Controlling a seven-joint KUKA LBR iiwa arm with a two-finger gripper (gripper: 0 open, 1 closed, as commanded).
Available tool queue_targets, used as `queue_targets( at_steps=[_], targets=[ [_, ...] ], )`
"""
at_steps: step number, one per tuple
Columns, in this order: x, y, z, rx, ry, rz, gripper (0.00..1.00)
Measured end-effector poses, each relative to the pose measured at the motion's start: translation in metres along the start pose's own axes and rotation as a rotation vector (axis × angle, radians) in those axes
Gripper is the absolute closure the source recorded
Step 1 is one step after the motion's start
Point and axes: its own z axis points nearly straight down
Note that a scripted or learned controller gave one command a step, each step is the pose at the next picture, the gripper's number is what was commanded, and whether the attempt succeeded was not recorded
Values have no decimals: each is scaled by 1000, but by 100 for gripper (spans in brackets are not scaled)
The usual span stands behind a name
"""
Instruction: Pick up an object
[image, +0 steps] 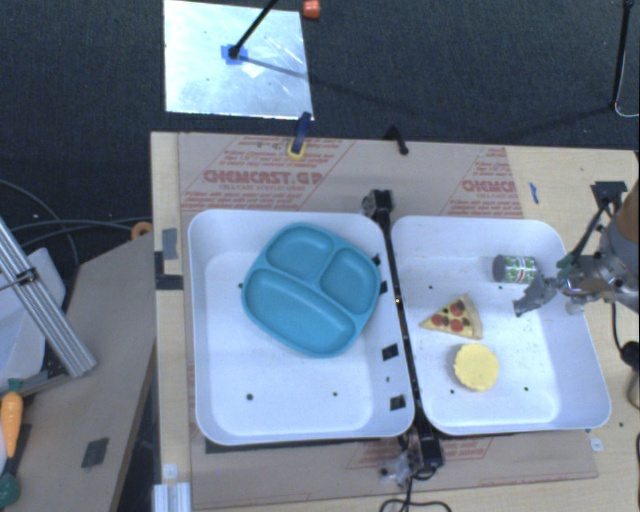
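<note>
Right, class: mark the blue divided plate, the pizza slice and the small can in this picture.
blue divided plate (312, 290), camera view, on the ridge between its compartments.
pizza slice (455, 318), camera view, on the topped middle of the slice.
small can (516, 268), camera view, on its green label side.

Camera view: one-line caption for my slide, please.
Pincer hovers in the right bin near can, pizza slice and yellow disc; blue plate in left bin.
</note>
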Motion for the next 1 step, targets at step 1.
queue_targets(
  at_steps=[1],
  targets=[
    [-14,-40,129,0,-1,6,0]
  ],
)
